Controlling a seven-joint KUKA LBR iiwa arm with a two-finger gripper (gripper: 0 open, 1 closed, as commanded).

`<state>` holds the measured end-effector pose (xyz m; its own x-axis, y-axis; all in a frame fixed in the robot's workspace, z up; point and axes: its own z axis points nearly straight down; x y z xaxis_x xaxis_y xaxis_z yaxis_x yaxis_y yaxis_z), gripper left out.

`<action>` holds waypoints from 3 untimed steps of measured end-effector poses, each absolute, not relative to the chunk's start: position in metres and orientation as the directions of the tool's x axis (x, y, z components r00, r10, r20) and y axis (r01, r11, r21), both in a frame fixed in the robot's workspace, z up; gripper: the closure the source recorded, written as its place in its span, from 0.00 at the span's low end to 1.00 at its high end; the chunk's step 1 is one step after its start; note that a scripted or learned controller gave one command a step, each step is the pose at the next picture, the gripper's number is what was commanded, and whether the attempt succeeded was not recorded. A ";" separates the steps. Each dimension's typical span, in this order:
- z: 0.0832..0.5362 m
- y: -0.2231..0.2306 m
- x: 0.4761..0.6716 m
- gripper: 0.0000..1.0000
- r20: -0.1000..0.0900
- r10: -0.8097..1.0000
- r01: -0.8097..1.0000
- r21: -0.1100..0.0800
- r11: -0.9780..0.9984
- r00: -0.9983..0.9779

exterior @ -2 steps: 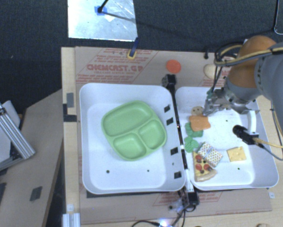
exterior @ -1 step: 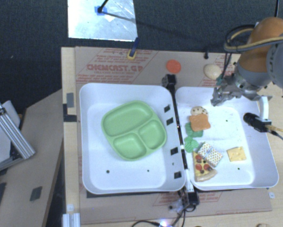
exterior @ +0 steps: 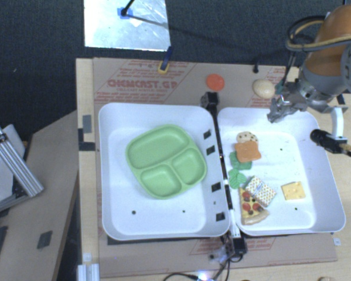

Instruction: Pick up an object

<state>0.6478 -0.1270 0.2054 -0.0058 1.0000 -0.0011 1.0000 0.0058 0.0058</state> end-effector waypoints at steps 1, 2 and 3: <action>0.226 -0.127 0.649 1.00 -0.001 1.000 1.000 0.005 0.006 -0.006; 0.230 -0.086 0.624 1.00 0.001 1.000 1.000 0.000 0.008 -0.008; 0.231 -0.051 0.587 1.00 0.001 1.000 1.000 -0.001 0.007 -0.007</action>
<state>0.5868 -0.0514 0.2310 -0.0072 1.0000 0.0008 1.0000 0.0072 -0.0010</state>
